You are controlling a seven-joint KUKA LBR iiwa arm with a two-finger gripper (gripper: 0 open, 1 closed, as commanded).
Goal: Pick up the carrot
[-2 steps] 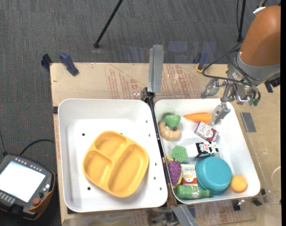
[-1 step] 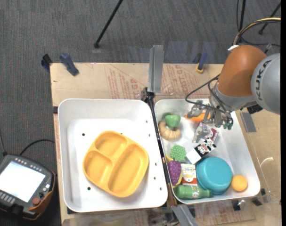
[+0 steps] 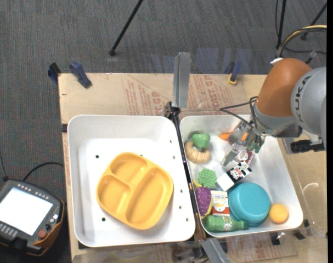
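Claw: my claw [image 3: 238, 153] hangs low over the far half of the right bin [image 3: 289, 174]; its two fingers point down and to the left with a gap between them, so I read them as apart, and nothing sits between them.
Carrot: the carrot [image 3: 225, 137] shows as a small orange sliver at the far wall of that bin, just beyond and left of the claw; part of it is hidden behind the claw body, so I cannot tell how it lies.
Step in hand: lining up on the carrot, as I judge it; no grasp made yet.
Doing it well: I'd want the fingers straddling the carrot across its narrow width, and the bin wall right behind it leaves little room, so one finger could catch the rim.
Neighbours: a green pear-like toy [image 3: 200, 140] on a tan ring [image 3: 198, 154] lies just left; a black-and-white block [image 3: 238, 172] is touching or nearly touching the fingertips on the near side. A bump on either looks likely.
Arm pose: orange band [image 3: 282, 86] above the wrist, the grey link [image 3: 315, 103] reaching in from the right, the wrist tipped down and left.
Farther out: teal bowl [image 3: 249, 201], yellow divided plate [image 3: 134, 189] in the left bin [image 3: 86, 141], all on the desk [image 3: 128, 89].
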